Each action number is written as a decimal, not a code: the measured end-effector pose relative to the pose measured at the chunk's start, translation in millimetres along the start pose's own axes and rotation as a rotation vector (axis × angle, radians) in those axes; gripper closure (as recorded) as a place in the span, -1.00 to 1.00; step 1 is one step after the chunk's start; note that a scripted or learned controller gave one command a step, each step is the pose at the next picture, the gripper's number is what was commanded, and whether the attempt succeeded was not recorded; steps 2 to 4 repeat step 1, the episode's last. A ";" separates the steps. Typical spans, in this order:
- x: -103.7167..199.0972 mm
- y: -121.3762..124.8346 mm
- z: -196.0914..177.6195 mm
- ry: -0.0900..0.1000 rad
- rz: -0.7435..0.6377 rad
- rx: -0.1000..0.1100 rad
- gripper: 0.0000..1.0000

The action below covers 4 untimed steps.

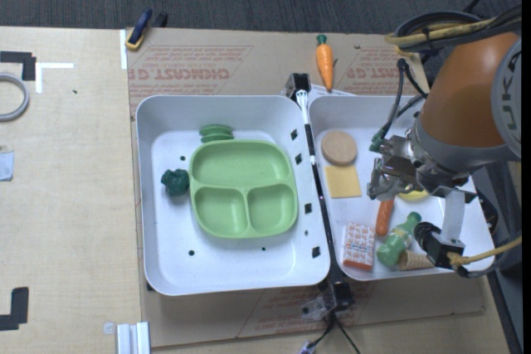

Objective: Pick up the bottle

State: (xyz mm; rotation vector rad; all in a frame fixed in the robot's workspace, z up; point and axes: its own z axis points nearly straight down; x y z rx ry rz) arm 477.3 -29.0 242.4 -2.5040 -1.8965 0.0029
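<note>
The green bottle (397, 240) lies tilted near the front of the right bin (365, 113), its cap end pointing up and right. My gripper (387, 183) hangs over the middle of that bin, a little behind and to the left of the bottle. A red-orange sausage-shaped piece (383, 216) lies just under the gripper, between it and the bottle. The grey wrist and orange band hide the right side of the bin.
The right bin also holds a round biscuit (338, 147), a cheese slice (343, 181), a red-and-white box (358, 245), a yellow piece (412, 195) and a cone (415, 261). The left bin (158, 261) holds a green divided plate (245, 188) and a broccoli (175, 181). A carrot (323, 60) lies behind the bins.
</note>
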 end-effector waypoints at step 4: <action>-23.9 6.3 10.8 0.000 0.190 0.001 1.00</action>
